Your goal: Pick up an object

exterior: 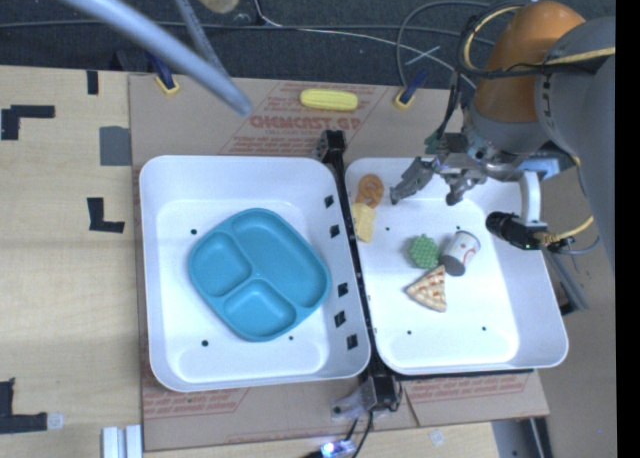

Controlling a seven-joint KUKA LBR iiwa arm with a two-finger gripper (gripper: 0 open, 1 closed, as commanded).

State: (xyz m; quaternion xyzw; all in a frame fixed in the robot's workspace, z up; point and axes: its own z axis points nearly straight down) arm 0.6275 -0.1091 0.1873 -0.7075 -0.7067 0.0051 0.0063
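Tool hangs over the far edge of the right bin, fingers spread apart, nothing between them. Arm comes in from the right over the bin's far right corner.

Candidates to pick, all in the right bin: a brown pastry at the far left corner, a yellow block touching it on the near side and hugging the left wall; near the middle a green bumpy toy, a small cup lying on its side just right of it, and a pizza slice just nearer than both. The left bin holds a blue divided tray. A yellow banana-like piece sits on the desk beyond the bins.

Judgement: still approach stage, no grasp made. Nearest target looks like the pastry.

Risks:
- Pastry and block sit against the wall and each other, so a finger may land on the wall or catch both and push one away.
- Green toy, cup and pizza slice are bunched, so closing on one likely nudges its neighbours.
- Cup on its side can roll out from the fingers.
- Pizza slice lies flat, so fingers may skate over it and close on nothing.
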